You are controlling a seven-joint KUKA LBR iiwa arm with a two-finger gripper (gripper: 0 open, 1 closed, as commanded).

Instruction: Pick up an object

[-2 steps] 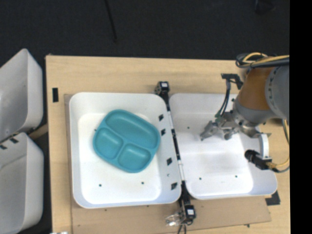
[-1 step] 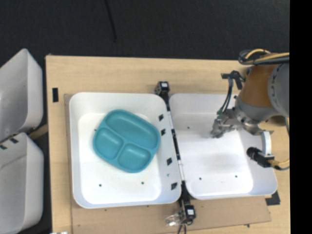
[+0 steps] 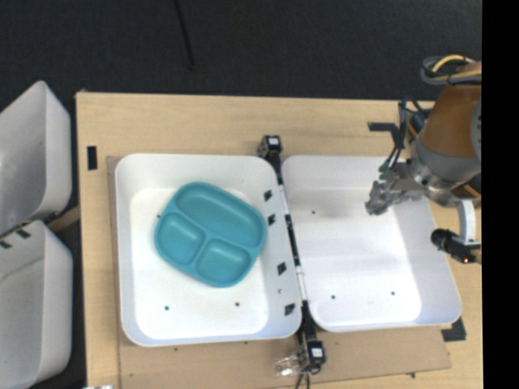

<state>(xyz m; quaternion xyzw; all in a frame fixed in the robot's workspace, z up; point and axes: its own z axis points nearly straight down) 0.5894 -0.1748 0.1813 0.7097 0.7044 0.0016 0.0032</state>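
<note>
We look down at a slant on a wooden counter [image 3: 195, 124] carrying two shallow white bins side by side. The left bin [image 3: 130, 298] holds the one thing here worth picking up: a teal plate [image 3: 211, 233] with three compartments, lying flat and face up near the middle of the bin floor, turned a little askew. It rests clear of every wall, so we judge there is room to come at its rim from any side.

The right bin [image 3: 365, 290] shows only its bare white floor. The grey arm [image 3: 450, 136], with its orange band above the wrist, reaches in from the right and hangs over the upper right part of this bin. Its jaws [image 3: 379, 199] point down toward the floor, well apart from the plate, with the divide between the two bins lying in between. They are small and dark against the white, and we cannot tell whether they are spread or pressed together; we see nothing between them.

We judge the pick is not yet begun: the arm would need to cross leftward over the divide before it could lower onto the plate. A flat, thin plate gives little to grip, so its raised rim seems the likeliest hold
</note>
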